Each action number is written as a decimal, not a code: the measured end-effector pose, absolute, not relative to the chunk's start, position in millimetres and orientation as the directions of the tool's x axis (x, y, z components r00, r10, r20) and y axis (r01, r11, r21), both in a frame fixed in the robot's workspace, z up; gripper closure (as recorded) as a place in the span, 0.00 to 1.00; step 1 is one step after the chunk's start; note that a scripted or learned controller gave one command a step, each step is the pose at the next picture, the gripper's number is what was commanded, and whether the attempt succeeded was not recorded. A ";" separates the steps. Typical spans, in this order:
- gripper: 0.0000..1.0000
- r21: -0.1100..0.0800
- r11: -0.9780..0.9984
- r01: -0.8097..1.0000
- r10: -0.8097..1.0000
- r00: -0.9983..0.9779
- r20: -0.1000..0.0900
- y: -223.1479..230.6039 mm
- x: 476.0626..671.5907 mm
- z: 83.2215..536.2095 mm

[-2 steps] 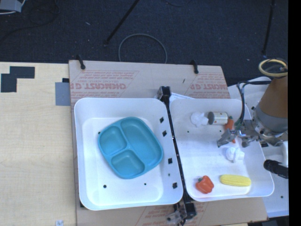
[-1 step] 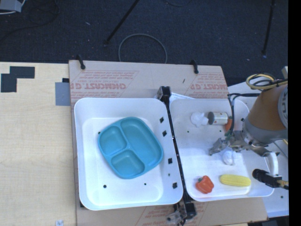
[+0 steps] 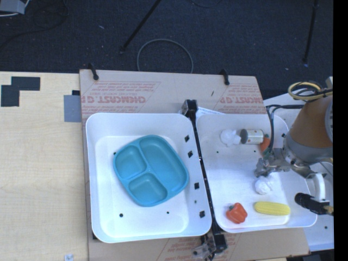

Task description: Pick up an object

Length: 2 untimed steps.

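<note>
By the near edge of the right bin (image 3: 239, 227) lie a red pepper (image 3: 236, 213) and, beside it toward the near right corner, a yellow corn cob (image 3: 272, 208). Just beyond the corn sits a small white lump (image 3: 264, 186), and the gripper (image 3: 266, 167) hangs right above it; whether its pincer is spread or pressed together, I cannot tell. Near the far edge lie a white piece (image 3: 228, 137) and a grey cylinder (image 3: 252, 136). The left bin (image 3: 109, 222) carries a blue divided plate (image 3: 150, 169).

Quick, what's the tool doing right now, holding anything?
Tool: cannot be told; it sits low in the right bin just above a small white object.
</note>
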State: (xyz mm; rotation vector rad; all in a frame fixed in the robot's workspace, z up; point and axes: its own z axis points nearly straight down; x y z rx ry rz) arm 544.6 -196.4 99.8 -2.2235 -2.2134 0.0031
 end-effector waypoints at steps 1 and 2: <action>1.00 0.002 -0.007 1.000 1.000 0.007 -0.001 -205.5 545.7 145.5; 1.00 0.003 0.002 1.000 1.000 -0.002 -0.001 -196.4 543.7 200.6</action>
